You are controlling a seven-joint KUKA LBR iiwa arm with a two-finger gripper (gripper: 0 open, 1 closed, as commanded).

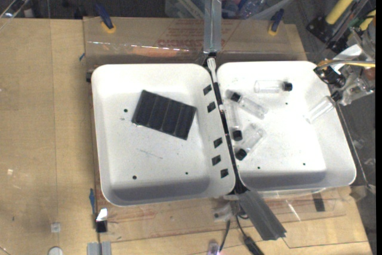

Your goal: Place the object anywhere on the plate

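Lying in the right bin (334, 158) are clear vials (250, 107); the plate (163, 114) sits in the left. Gripper (349, 89) finger state unclear.

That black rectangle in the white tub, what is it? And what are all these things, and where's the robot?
You are looking down from a camera fixed above a workbench. Two shallow white bins sit side by side. The left bin holds the dark ridged rectangle: that is the plate the robot should put something on. The right bin holds several small clear vials with black caps, like this one. The robot is an arm reaching in from the right. Its gripper, a hand with two fingers, is at the right bin's far right corner. A clear tube slants down from it, but I cannot tell if it is being held.
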